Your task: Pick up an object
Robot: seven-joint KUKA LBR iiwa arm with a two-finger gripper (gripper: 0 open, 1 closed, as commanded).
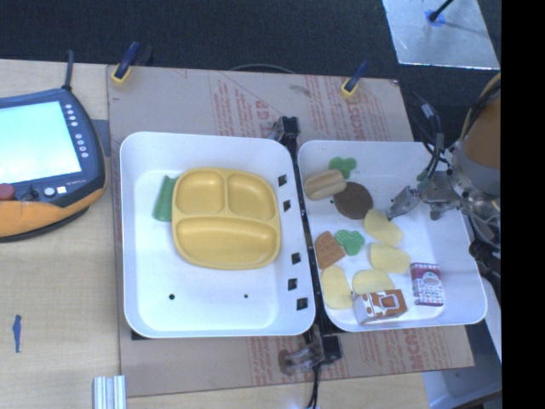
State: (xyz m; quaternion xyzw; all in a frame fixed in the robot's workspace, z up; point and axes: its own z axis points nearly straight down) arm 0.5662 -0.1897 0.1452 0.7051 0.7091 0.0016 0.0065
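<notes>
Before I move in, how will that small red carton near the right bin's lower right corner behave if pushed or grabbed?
The red carton lies flat on the right bin, so it should slide rather than roll. It looks like a small toy box, probably light. Its flat sides should suit the gripper, though lying so low it may be hard to grasp.

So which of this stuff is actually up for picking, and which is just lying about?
Job:
- gripper above the right bin
- toy food there: hot dog, brown disc, yellow pieces, small cartons

Lying about:
- yellow divided plate in the left bin
- teach pendant
- clamps
</notes>
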